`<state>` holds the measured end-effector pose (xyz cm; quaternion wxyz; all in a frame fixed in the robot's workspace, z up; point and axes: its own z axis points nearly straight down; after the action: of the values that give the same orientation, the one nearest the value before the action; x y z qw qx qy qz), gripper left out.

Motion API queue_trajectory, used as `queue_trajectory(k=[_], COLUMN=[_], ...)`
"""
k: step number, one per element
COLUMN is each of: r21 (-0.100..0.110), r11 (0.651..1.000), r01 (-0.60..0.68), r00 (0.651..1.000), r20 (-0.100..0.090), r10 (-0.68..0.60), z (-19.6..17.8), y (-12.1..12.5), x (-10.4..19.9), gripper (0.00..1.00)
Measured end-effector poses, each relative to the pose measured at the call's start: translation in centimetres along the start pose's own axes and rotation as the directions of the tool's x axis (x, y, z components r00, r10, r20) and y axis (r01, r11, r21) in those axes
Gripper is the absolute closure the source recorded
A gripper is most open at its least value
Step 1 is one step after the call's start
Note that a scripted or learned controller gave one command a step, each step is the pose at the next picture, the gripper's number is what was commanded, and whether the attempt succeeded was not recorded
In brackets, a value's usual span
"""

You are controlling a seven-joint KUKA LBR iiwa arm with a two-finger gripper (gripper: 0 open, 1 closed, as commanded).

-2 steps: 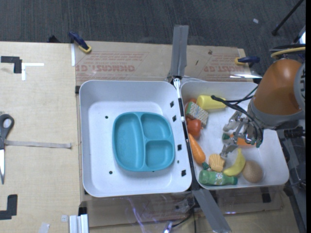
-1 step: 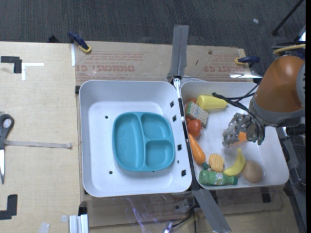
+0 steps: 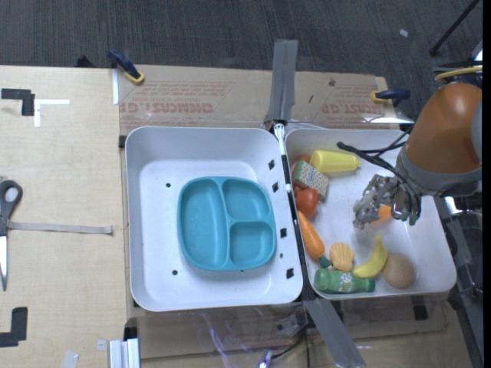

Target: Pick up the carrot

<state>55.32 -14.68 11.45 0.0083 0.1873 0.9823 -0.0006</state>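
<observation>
Below, in the right bin (image 3: 430, 282), the carrot (image 3: 311, 236) is seen lying along the left wall, just under the tomato (image 3: 306, 200) and above the cookie (image 3: 341, 256). Well apart from it, the gripper (image 3: 370, 211) is held over the bin's middle (whether wide or narrow cannot be told), with something orange (image 3: 383, 212) seen just beside it.

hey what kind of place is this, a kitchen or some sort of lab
Most likely a robot lab bench, not a kitchen: two white bins on taped cardboard, toy food such as a carrot and banana, and a robot arm's gripper reaching in.
</observation>
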Motion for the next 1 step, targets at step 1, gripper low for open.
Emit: queue_trajectory(k=[1], r21=[-0.006], r11=[0.727], r01=[0.687], r00=[0.727], r20=[-0.006], r10=[-0.687], z=[1.98], y=[-5.51], x=[-0.38], gripper=[1.00])
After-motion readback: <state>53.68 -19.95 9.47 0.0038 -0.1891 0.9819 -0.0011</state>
